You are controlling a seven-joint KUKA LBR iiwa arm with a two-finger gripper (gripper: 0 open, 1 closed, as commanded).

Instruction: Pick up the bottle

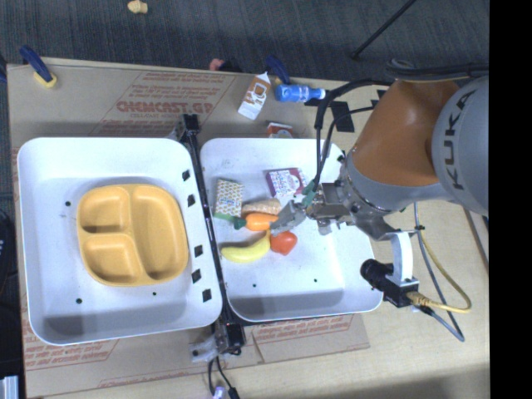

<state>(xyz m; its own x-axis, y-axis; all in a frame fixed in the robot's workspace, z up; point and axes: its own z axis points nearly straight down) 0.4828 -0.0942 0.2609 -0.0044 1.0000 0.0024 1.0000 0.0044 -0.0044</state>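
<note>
A small blue bottle (294,93) lies on its side on the cardboard behind the right bin (332,298), outside it. My gripper (291,214) is low inside the right bin, well in front of the bottle. It hangs over a cluster of toy food: an orange carrot (258,221), a red tomato-like piece (283,242) and a yellow banana (246,252). The arm's grey and orange body (407,148) covers the bin's right side.
A bread roll (259,207), a patterned packet (229,196) and a purple packet (283,180) also lie in the right bin. The left bin (41,306) holds a yellow divided plate (131,233). A small carton (255,96) lies near the bottle. Blue clamps (275,70) grip the bench's back edge.
</note>
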